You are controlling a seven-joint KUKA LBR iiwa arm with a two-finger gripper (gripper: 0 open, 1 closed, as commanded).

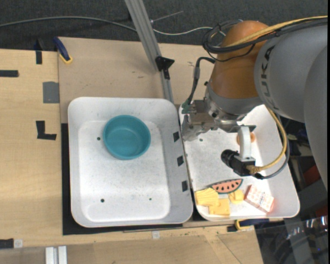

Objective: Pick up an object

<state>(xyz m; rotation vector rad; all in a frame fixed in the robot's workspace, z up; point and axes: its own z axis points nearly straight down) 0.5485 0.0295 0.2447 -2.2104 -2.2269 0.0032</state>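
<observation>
My gripper (193,126) hangs low over the far left corner of the right bin (286,202), under the big orange wrist band. Near the front of that bin lie a watermelon slice (229,186), several yellow cheese-like pieces (213,201) and a pink and white box (259,198). A small orange and white item (245,138) shows beside the wrist, partly hidden by the arm. Nothing shows between the gripper's tips. A teal bowl (126,137) stands in the far part of the left bin (88,202).
The raised wall (181,158) between the two bins runs just left of the gripper. A grey metal post (148,37) slants up behind the bins. A black fitting with a yellow cable (237,162) hangs off the arm over the right bin's middle.
</observation>
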